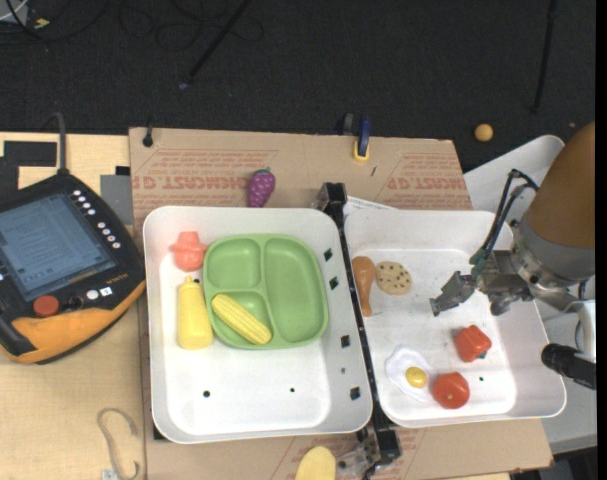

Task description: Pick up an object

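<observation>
A: Risk? We think the claw (453, 296) could clip the red pepper (472, 343) sideways and shove it off instead of gripping; it hangs over the right bin (543, 393), holding nothing.

B: Open or closed, we cannot tell. We place the pepper just below-right of the claw, apart; tomato (450, 389) and fried egg (411, 372) lie further below the pepper.

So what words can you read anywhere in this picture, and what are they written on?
Red printed letters, twice on the cardboard sheet behind the bins: upside down and too blurred to read for sure.
Screen of the control tablet on the left: lines of text, too small to read.
Nothing readable on the bins or toy food.
</observation>
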You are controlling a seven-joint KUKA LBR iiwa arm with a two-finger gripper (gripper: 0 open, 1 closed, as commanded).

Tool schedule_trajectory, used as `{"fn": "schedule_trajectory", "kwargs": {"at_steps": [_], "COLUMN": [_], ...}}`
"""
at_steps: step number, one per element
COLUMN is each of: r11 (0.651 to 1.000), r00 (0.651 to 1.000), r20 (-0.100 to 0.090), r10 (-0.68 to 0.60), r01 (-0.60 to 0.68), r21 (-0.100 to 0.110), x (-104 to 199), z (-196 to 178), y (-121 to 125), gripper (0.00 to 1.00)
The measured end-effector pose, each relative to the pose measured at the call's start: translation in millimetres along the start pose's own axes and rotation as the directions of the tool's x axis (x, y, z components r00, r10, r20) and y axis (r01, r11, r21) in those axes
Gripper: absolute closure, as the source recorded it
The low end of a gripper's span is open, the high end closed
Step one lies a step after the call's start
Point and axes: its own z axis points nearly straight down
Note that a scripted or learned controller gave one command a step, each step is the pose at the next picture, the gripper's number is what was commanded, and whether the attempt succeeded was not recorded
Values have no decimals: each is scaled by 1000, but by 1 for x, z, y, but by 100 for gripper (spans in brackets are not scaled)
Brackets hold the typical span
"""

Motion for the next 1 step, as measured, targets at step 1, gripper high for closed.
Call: {"fn": "schedule_trajectory", "kwargs": {"at_steps": [1], "r11": [1000], "r00": [1000], "r20": [2], "r10": [-2], "r01": [2], "r21": [-13], "x": [0], "z": [-6], "y": [2], "gripper": [0]}}
